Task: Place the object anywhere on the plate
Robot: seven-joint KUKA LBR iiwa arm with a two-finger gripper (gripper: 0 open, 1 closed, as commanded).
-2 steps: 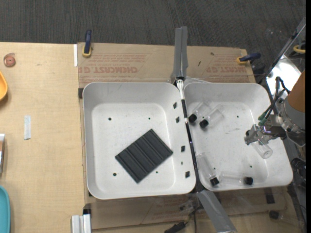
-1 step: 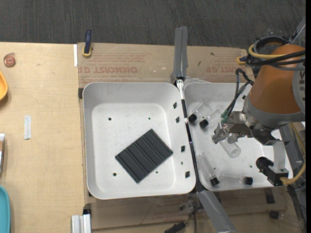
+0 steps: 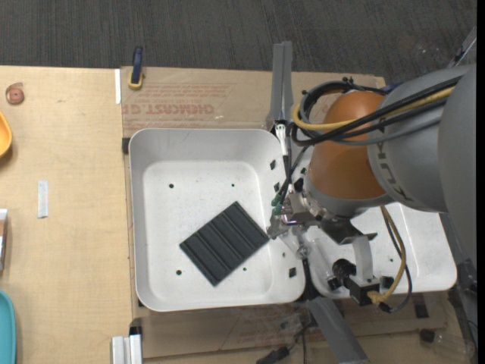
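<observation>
The gripper (image 3: 286,222) hangs low over the seam between the two bins, and I cannot tell how it is set, because the wrist hides it. At its nine o'clock, just beside it, the dark ribbed plate (image 3: 224,243) lies flat and turned in the left bin (image 3: 151,158). I see no object carried, so my worry is that the arm releases nothing, or pushes the plate's near corner.
</observation>
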